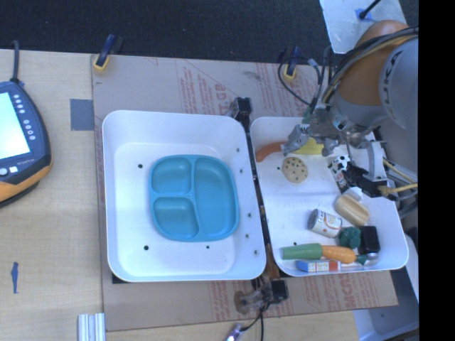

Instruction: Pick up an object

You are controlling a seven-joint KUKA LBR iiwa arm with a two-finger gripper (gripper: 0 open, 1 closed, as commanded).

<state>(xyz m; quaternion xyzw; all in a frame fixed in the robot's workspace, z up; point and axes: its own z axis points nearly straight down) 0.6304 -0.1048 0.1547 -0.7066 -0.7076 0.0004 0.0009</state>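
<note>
The grey arm with its orange band reaches in over the far right corner of the right bin (pixel 279 256), its gripper (pixel 311 139) hanging low above the bin's far edge — whether the fingers are apart or together cannot be told from this angle, and nothing can be seen between them. Just beneath and beside the gripper lie a yellow piece (pixel 310 146), partly covered, and an orange curved piece (pixel 268 150) near the bin's far left corner; a round cookie (pixel 294 169) sits a little nearer. Along the bin's near edge rest a green-and-orange carrot (pixel 318 252) and a small red, white and blue box (pixel 319 266), with a small can (pixel 326 223), a tan block (pixel 352 209) and a black block (pixel 369 239) toward the near right corner. The left bin (pixel 121 190) holds a blue divided plate (pixel 193 197) at its middle. A handheld controller (pixel 20 141) lies at the tabletop's (pixel 50 261) left edge.
</note>
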